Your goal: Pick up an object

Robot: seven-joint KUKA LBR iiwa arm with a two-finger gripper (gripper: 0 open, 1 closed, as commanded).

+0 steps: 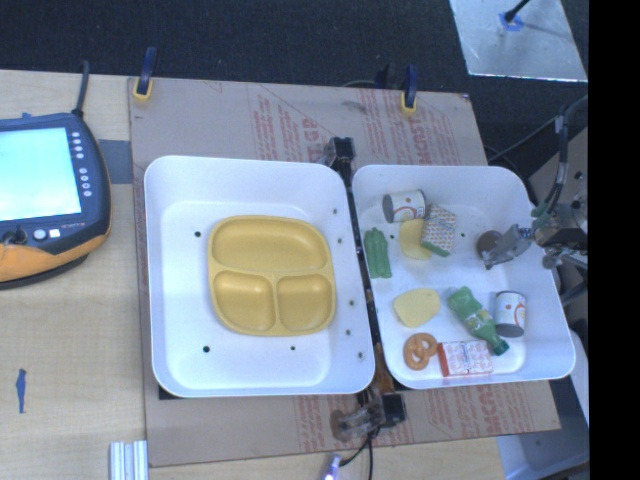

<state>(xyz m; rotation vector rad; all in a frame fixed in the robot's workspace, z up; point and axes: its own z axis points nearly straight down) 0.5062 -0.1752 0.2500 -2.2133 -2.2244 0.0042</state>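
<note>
The gripper (503, 244) sits low over the right-hand bin (548, 366), by its right wall. The view is too coarse there to tell whether it is open or closed, and nothing can be seen in its grasp. So the pick looks not yet done: every object appears to lie loose on the bin floor, and closing on one and lifting it are both left.

Nearest, just below the gripper, stands a small can (510, 313) with a red-and-white label. Beside the can lies a green packet (472, 315). To the gripper's left, a little apart, a patterned packet (438, 230) leans on a yellow piece (411, 239). Above those lies a second can (405, 206) on its side.

Further down-left of the gripper are a pale yellow chip shape (416, 306), a red-and-white box (465, 358) and a pretzel (420, 349). A green pickle shape (378, 253) lies against the bin's far left wall.

Beyond that, well apart from the gripper, the left bin (170, 193) bears a yellow divided tray (272, 273). Farthest left rests a handheld control pendant (45, 196).

The labels on the cans and box are too small to read. Red print repeats across the cardboard sheet (280, 108) under the bins, and it is also not legible.
</note>
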